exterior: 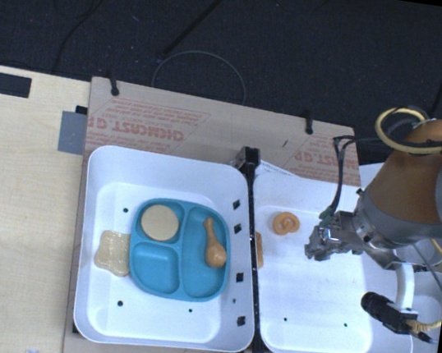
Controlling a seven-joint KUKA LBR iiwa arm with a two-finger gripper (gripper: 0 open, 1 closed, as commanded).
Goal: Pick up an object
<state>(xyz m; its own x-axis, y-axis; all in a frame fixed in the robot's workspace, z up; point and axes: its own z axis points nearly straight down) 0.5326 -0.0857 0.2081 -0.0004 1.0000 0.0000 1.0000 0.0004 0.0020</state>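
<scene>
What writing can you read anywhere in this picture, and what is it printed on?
Red print on the cardboard sheet behind the left bin: upside down and blurred, not readable with confidence.
More red print on the cardboard behind the right bin: a fragment, unreadable.
Red print on the cardboard's front edge, below the bins: too small and blurred.
No other text is legible.

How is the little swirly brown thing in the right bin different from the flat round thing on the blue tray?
The swirled pastry is darker, orange-brown, and coiled; the round flat cookie is pale tan and smooth. The pastry looks smaller than the cookie. The pastry lies straight on the right bin floor, near the end effector; the cookie sits in a compartment of the blue tray in the left bin. Both look like toy food.
</scene>
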